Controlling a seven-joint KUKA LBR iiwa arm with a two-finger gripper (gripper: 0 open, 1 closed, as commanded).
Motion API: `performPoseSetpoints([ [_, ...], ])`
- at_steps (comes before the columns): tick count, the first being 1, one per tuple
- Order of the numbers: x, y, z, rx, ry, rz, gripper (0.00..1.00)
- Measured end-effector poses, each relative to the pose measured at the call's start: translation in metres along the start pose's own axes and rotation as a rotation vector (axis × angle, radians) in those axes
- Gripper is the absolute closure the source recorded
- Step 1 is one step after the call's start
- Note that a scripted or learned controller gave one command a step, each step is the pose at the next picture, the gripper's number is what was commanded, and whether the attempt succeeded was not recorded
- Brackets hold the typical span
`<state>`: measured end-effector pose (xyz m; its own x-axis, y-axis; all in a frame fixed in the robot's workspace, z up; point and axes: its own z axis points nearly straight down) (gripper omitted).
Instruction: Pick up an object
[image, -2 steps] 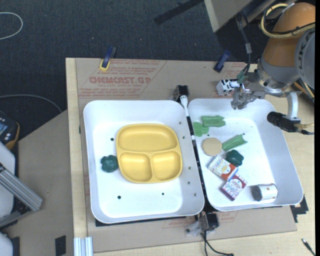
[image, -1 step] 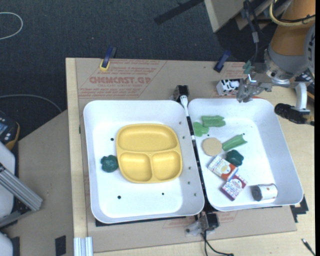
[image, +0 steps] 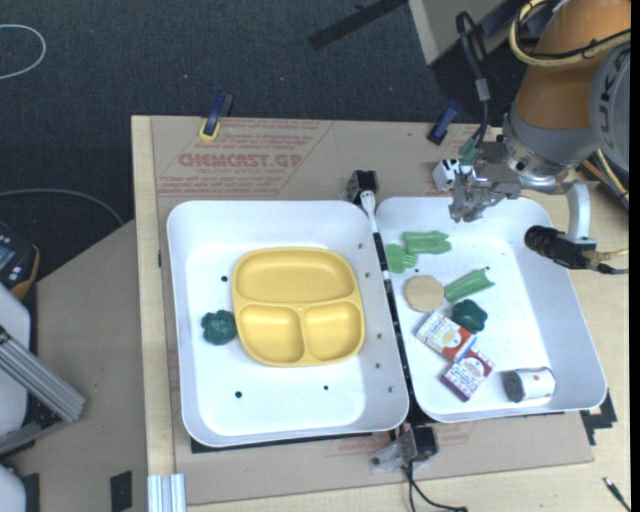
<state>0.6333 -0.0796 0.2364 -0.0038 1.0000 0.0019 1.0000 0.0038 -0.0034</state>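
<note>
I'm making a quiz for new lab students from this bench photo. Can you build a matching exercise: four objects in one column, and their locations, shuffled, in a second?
Things
1. yellow divided tray
2. dark green lump
3. tan disc
4. hand

Places
A. above the right bin's far edge
B. middle of the left bin
C. right bin, near its left wall
D. left bin, left of the tray

Pairs: 1-B, 2-D, 3-C, 4-A
</note>
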Motion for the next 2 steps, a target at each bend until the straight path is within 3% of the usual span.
performPoseSetpoints([
  [1, 0.0161, -0.0187, 0.0176, 0.002, 0.000, 0.002, 1.00],
  [2, 0.0177, -0.0167, 0.0200, 0.000, -0.001, 0.003, 1.00],
])
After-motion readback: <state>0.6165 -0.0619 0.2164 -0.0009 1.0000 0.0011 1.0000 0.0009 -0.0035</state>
